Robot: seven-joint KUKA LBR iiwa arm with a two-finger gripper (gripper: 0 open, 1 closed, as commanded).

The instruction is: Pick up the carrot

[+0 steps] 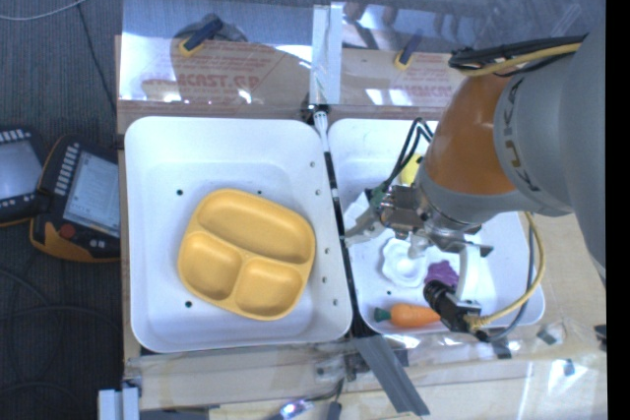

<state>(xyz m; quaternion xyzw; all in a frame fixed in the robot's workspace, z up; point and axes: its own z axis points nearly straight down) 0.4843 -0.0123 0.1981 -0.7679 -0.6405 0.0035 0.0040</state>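
1. Fingers [359, 223] of the gripper [418, 239] stand spread wide apart over the right bin [369, 162], one reaching toward the bin's left wall and the other toward its right side, with nothing between them.
2. Below them in the view lies the carrot [413, 316], flat on the bin floor close to the front wall, with its green end pointing left. It is apart from both fingers and untouched.
3. Just above the carrot, a small purple thing [444, 270] and a white thing [399, 263] rest on the bin floor, between the carrot and the gripper.
4. Over that bin's right half hangs the arm [472, 152], grey with its orange band.
5. Beside it, the left bin [148, 211] holds a yellow three-part tray [246, 253] set at a slant.
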